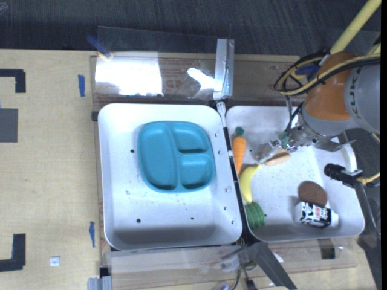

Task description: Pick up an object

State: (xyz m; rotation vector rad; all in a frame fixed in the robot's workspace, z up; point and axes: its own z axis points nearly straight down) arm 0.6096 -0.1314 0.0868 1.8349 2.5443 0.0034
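Tool [279, 145]: being lowered into the right bin [354, 222] from the arm [338, 98]; whether it is open or closed cannot be told, since the wrist is covering much of it.
Sausage [277, 158]: a small tan piece is lying just below the tool, touching or nearly touching it; whether it is being gripped cannot be told. It is being judged the likeliest target.
Carrot [239, 151]: lying to the tool's left, near, along the bin's left wall.
Banana [247, 182]: lying below and left of the tool, just under the carrot.
Green item [254, 214]: lying further down the same wall, well apart from the tool.
Brown disc [312, 192]: lying below and right of the tool, apart from it.
Can [314, 215]: a black-and-white patterned one, just below the disc, far from the tool.
Tray [176, 155]: a blue divided one, sitting in the left bin [115, 180], well to the tool's left.
Step in hand: the grasp on the sausage is being set up, by judgement.
Doing it well: the tool should be centred over the sausage and closed across its short width; the lift should be kept straight up so that the carrot and banana are not being nudged. The sausage may roll or slip out.
Counts: two bins, one tray, one sausage, one carrot, one banana, one green item, one disc, one can.
Tabletop [42, 180]: bearing both bins.
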